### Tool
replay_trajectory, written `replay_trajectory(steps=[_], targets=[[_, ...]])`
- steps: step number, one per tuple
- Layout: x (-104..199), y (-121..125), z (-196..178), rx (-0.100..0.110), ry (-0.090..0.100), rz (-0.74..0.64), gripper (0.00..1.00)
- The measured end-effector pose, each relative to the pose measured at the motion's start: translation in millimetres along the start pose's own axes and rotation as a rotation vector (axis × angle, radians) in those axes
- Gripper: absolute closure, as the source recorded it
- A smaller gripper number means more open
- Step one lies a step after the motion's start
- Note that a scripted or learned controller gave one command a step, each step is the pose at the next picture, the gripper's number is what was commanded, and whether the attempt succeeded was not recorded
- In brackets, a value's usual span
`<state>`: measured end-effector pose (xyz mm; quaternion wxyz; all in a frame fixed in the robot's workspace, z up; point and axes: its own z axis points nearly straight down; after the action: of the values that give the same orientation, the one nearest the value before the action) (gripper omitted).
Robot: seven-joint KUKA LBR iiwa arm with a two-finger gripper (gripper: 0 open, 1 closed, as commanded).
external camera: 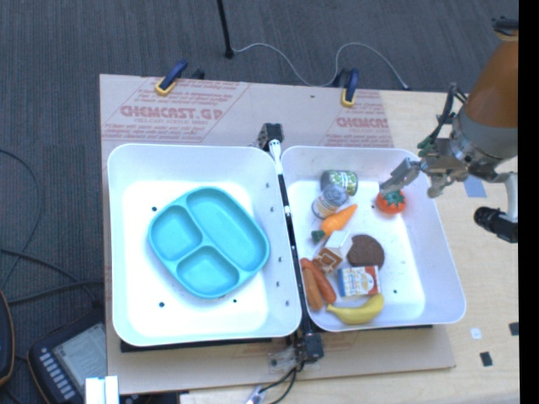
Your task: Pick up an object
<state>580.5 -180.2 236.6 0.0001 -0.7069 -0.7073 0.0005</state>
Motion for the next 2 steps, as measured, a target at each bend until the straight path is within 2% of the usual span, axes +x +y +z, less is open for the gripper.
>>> replay_trajectory(steps=[1,2], targets=[[-12,-2,147,-0.004,-0.001,0.0,0.0],[24,-71,148,-0.01,-0.004,0.002,0.0]])
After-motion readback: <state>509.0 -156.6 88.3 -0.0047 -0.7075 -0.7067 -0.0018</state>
